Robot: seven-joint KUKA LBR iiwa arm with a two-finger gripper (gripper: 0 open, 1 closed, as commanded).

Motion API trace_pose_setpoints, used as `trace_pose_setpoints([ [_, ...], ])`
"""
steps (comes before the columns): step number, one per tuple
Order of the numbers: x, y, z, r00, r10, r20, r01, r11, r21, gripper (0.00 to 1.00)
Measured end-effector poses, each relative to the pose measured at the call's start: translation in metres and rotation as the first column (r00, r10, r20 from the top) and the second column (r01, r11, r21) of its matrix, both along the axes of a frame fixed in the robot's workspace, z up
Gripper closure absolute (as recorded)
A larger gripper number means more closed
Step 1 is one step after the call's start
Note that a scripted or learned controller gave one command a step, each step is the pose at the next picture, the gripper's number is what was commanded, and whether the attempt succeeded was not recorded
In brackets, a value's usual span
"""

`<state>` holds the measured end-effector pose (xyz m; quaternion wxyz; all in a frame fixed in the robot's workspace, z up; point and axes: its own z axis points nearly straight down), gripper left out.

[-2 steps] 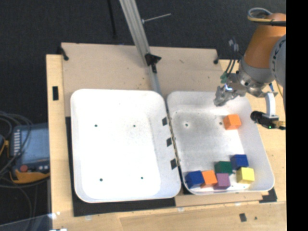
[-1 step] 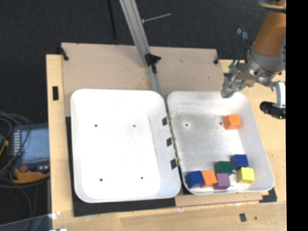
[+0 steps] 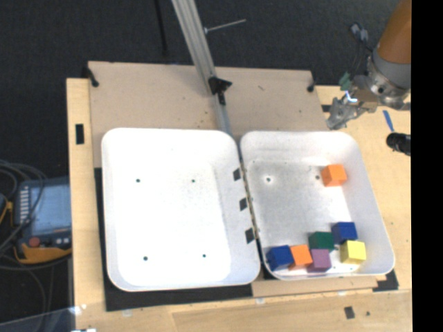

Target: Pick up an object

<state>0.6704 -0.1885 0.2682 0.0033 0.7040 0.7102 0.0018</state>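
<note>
Hovering above the bench just past the far right corner of the right bin [image 3: 360, 158], the gripper [image 3: 339, 116] carries nothing that can be seen, and at this size and angle I cannot tell how it is set. It sits off to the side, outside the bin walls, which probably keeps the arm [image 3: 396, 40] out of the camera's line to the blocks, so that every candidate is in plain sight before a reach begins.

All the blocks lie in the right bin. An orange block [image 3: 334, 175] sits alone near the far right side, well apart from the rest and closest to the gripper. Having free space on every side, it looks like the easiest pick. The others crowd along the near wall: a blue block [image 3: 279, 257], a second orange block [image 3: 301, 255], a purple block [image 3: 320, 260], a green block [image 3: 321, 241], another blue one [image 3: 344, 231] and a yellow block [image 3: 353, 252]. Several of these touch or nearly touch, leaving little room for fingers to slip between them.

The left bin [image 3: 111, 185] beside it holds no blocks. The pick has not yet begun.
</note>
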Motion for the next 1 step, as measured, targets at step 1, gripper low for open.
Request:
trace_pose_setpoints([
  [1, -0.0274, 0.0495, -0.0119, 1.000, -0.003, -0.008, 0.003, 1.000, 0.001, 1.00],
])
